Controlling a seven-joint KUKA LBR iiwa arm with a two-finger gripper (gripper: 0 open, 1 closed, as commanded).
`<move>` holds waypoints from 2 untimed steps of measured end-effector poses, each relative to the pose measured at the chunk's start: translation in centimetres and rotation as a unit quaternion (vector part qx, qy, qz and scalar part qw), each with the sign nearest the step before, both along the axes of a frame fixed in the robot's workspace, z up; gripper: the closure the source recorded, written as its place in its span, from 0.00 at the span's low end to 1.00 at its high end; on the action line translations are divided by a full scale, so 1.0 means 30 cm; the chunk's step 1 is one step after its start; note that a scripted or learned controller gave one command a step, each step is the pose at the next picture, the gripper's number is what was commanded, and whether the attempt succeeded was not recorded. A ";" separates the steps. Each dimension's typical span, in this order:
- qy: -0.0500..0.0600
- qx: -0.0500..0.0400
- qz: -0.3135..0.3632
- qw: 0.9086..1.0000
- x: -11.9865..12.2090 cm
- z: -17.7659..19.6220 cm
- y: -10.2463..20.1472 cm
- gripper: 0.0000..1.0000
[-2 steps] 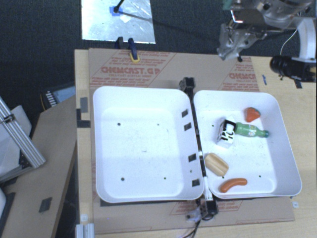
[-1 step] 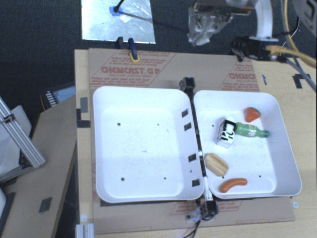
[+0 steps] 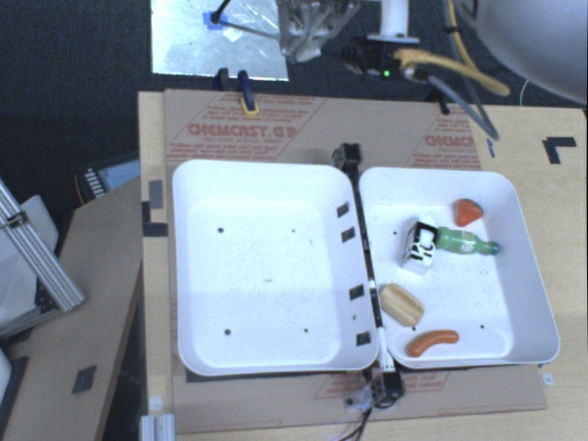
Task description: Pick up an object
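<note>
A sausage [image 3: 432,342] lies nearest, well below the fingers [image 3: 303,39], with a bread roll [image 3: 401,303], carton [image 3: 421,246], bottle [image 3: 467,243] and strawberry [image 3: 469,211] in the right bin [image 3: 528,283]. Fingers' spread: cannot tell; probably parked high, clearing the view.

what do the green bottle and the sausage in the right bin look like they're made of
Bottle: probably glossy plastic, going by its even green colour and pale highlights; its label band is white. Sausage: likely smooth moulded plastic or rubber, a toy, with uniform orange-red colour and a soft sheen. The view is too coarse to tell hard from soft.
</note>
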State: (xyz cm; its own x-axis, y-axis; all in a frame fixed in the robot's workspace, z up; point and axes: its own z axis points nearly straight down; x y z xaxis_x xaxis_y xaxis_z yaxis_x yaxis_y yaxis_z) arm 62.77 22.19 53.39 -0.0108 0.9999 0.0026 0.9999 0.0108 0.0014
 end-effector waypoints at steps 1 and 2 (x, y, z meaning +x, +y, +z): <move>0.002 -0.001 -0.002 1.000 -0.042 -0.160 0.044 1.00; -0.002 0.000 -0.001 1.000 -0.039 -0.111 0.042 1.00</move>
State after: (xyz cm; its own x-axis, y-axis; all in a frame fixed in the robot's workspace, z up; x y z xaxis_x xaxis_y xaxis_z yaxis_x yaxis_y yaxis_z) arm 61.60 23.46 50.06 -0.0082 1.0000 0.0017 1.0000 0.0082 0.0046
